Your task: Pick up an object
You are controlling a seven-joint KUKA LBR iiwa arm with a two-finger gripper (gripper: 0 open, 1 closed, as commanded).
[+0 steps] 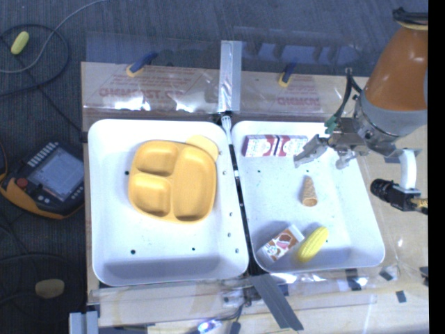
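In the right bin (361, 207) lie a red and white box (273, 146) at the far edge, a small tan cone (309, 191) in the middle, a small printed packet (281, 243) and a yellow corn cob (313, 243) near the front edge. My gripper (325, 157) hangs over the far right part of this bin, just right of the box and above the cone. Its fingers (306, 154) are spread apart, open, with nothing between them.
The left bin (111, 242) holds a yellow sectioned tray (174, 179) with a pale yellow round piece (203, 145) peeking out behind it. A raised divider (236, 186) separates the two bins. A handheld controller (49, 179) lies on the floor at left.
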